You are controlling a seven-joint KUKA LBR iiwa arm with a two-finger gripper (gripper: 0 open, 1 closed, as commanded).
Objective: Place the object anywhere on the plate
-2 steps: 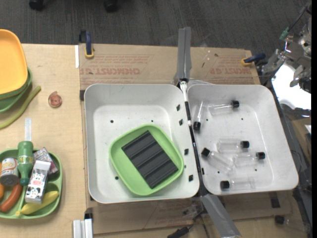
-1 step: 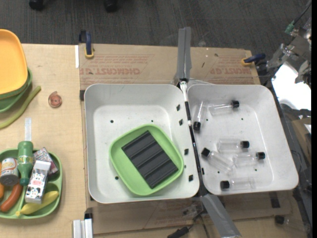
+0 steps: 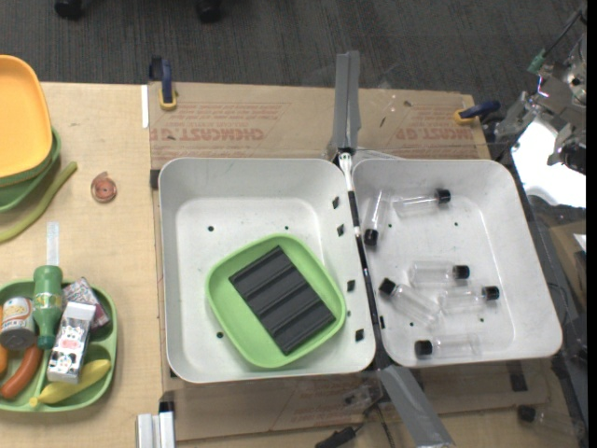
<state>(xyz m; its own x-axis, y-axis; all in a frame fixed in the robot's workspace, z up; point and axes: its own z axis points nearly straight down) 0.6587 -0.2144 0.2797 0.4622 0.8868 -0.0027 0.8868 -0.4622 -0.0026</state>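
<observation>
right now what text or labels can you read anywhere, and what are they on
"CHEMCAST GP", red, upside down, on the cardboard sheet behind the left bin.
The same red print behind the right bin: partly hidden.
Labels on the food packets in the green tray: too small to read.

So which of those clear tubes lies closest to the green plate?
The tube along the right bin's left wall, standing almost vertical in the view; the others lie farther right of the plate.
</observation>
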